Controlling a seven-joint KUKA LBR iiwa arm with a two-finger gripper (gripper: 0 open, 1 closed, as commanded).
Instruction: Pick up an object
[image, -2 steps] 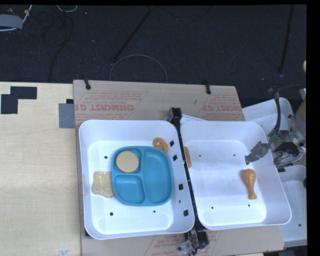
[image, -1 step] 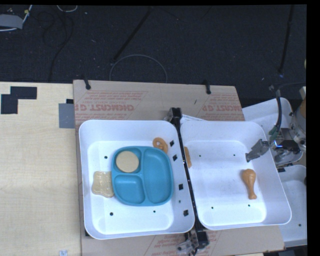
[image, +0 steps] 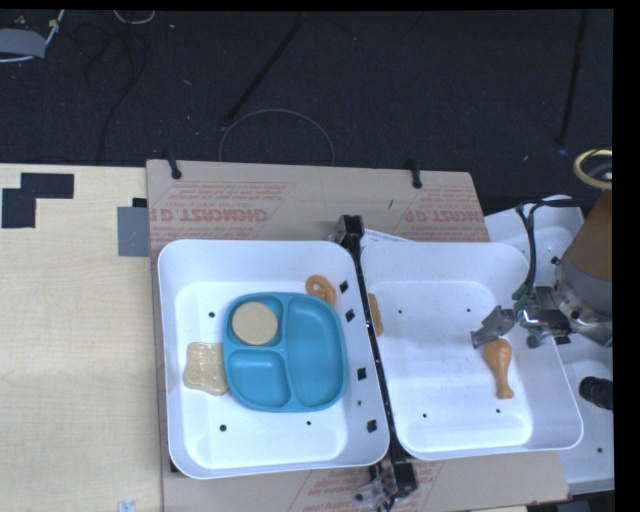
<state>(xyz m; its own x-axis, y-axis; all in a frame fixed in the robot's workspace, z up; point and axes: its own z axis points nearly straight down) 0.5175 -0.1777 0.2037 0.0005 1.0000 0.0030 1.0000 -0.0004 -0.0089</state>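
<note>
Robot gripper (image: 500, 327) over the right bin (image: 450, 435), fingers spread open, gripping nothing.
A tan drumstick-shaped toy (image: 499, 366) lies just below the fingertips. Cardboard (image: 300, 205) behind carries mirrored red lettering, unreadable.

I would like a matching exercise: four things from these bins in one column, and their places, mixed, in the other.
Things:
1. round cookie
2. drumstick
3. pretzel
4. toast slice

Places:
A. right bin, near the end effector
B. left of the blue tray
C. inside the tray
D. beyond the tray, beside the divider

Pairs: 1-C, 2-A, 3-D, 4-B
</note>
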